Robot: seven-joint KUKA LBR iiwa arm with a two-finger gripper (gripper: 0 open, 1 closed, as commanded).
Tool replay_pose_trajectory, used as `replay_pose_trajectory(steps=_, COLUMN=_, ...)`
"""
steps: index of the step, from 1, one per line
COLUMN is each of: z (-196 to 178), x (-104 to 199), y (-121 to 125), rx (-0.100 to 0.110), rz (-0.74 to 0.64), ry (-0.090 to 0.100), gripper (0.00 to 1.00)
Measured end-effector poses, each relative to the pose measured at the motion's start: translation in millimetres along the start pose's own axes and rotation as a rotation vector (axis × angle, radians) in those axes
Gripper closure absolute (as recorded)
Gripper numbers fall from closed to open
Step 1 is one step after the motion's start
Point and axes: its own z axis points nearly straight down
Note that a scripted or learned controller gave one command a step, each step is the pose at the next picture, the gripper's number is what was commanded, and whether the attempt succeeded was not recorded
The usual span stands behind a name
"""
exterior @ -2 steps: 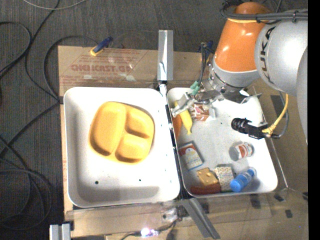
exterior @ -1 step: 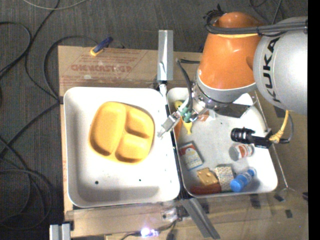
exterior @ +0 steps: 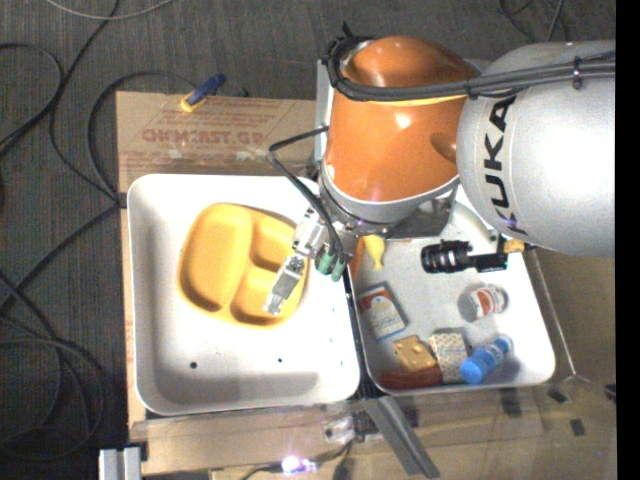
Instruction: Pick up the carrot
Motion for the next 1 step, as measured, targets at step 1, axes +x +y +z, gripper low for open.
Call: replay_pose_trajectory(steps=1, z=185.3, x=21.0, y=3.5, rx=0.004, rz=0.191, ry=0.004, gripper=0.0)
